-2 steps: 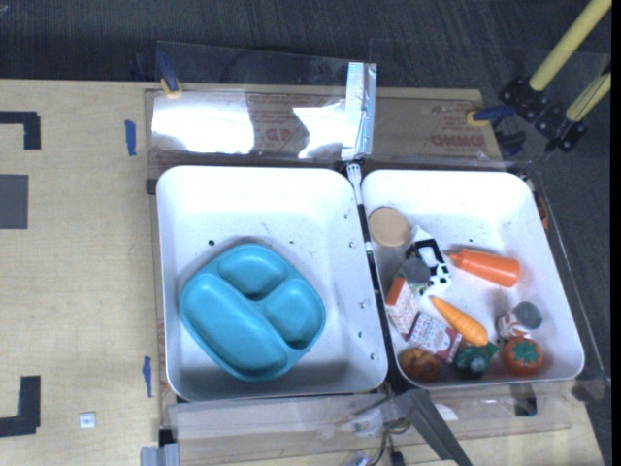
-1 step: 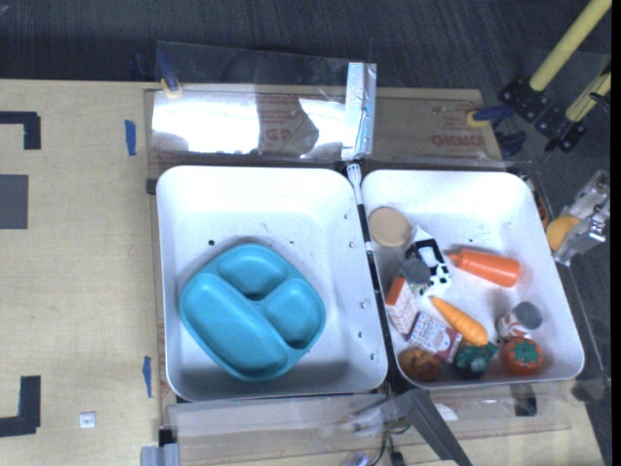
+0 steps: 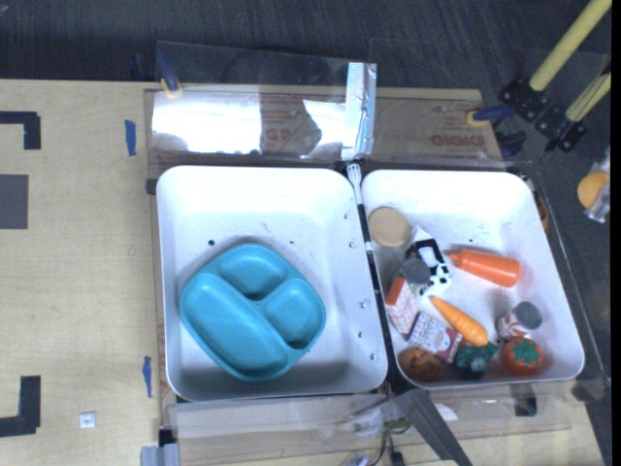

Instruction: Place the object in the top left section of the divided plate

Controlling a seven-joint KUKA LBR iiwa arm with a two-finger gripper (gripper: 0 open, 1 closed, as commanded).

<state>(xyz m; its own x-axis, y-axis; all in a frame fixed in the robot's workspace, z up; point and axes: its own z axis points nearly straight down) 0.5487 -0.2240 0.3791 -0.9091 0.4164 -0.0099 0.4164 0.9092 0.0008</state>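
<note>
in the left white bin (image 3: 194, 202) on the tabletop (image 3: 68, 260), a blue divided plate (image 3: 252, 311) lies tilted, its three sections bare. the right bin (image 3: 485, 197) holds the toys: an orange cylinder (image 3: 485, 266), a carrot (image 3: 459, 319), a tomato (image 3: 521, 354), a tan disc (image 3: 389, 227) and small packets (image 3: 427, 330), clustered near its front. whether the jaws are open or closed cannot be told.
</note>
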